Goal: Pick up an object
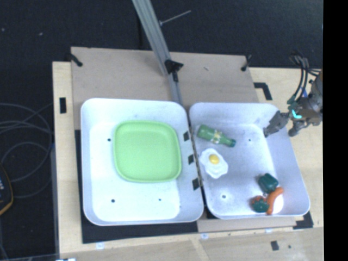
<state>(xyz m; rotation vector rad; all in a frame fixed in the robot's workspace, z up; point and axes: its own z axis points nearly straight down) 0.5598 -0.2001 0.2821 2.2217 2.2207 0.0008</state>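
Note:
In the right bin (239,205) lie a green bottle (215,136), a fried egg toy (213,163), a dark green piece (267,181) and an orange and red carrot-like toy (269,201) at the bin's front right corner. My gripper (286,124) hangs over the right bin's far right rim, its two dark fingers spread apart with nothing between them. It is well clear of all the toys.
The left bin (98,200) holds a light green square plate (147,151). A grey metal pole (155,34) slants in from the top toward the divide between the bins. Cables (300,86) hang near the wrist at the right edge.

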